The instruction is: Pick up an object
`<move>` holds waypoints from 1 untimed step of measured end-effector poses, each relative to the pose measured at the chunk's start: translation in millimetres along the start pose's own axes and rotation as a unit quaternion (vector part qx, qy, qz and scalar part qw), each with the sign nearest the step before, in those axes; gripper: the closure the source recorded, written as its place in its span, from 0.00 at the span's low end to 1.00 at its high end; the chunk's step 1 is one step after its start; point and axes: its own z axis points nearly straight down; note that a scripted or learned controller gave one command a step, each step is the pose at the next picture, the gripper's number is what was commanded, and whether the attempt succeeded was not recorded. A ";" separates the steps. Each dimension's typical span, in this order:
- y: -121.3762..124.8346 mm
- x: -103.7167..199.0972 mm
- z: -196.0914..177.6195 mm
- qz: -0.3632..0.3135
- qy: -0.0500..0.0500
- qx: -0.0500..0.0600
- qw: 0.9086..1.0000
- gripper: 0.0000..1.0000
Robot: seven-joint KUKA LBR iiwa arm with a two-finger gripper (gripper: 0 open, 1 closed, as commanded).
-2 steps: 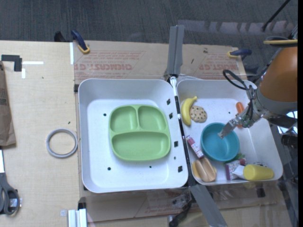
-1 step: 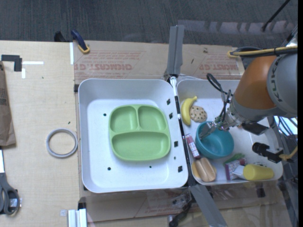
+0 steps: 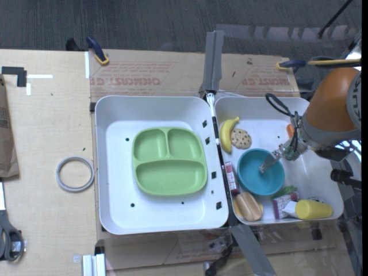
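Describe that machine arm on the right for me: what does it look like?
The arm is rounded and bulky, with a broad orange band above a grey wrist. A black cable loops beside it. Its gripper is slim grey metal.

A light wooden bench [image 3: 46, 148] carries two shallow white bins side by side, resting on a sheet of printed brown cardboard [image 3: 149, 73]. The left bin [image 3: 109, 171] serves as the landmark: the right bin [image 3: 330, 180] touches its right wall, a roll of clear tape [image 3: 75, 173] lies on bare wood just to its left, and a brown paper bag [image 3: 7, 134] sits farther left at the bench edge. Beyond its far left corner, a blue-handled clamp [image 3: 98, 50] grips the cardboard.
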 end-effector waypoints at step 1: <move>0.6 -0.8 -10.4 0.001 -0.001 -0.001 1.000 1.00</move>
